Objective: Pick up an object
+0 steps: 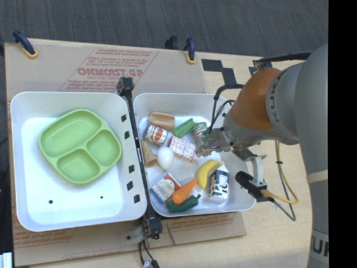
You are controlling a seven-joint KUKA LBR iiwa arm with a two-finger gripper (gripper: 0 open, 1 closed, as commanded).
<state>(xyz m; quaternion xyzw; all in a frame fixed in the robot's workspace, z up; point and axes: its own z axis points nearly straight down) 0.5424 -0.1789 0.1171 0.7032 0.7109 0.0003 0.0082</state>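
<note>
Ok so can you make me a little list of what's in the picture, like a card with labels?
left bin: holds a green divided plate
right bin: holds a pile of toy food
toy food: banana, carrot, white egg, hot dog bun, small can, milk carton
arm: grey with an orange band, reaching in from the right
gripper: low over the right bin, beside the banana
gripper holding something: cannot tell

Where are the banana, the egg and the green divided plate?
banana point(207, 172), camera view, middle of its curved body.
egg point(165, 158), camera view, centre of the shell.
green divided plate point(67, 133), camera view, floor of its largest compartment.
</note>
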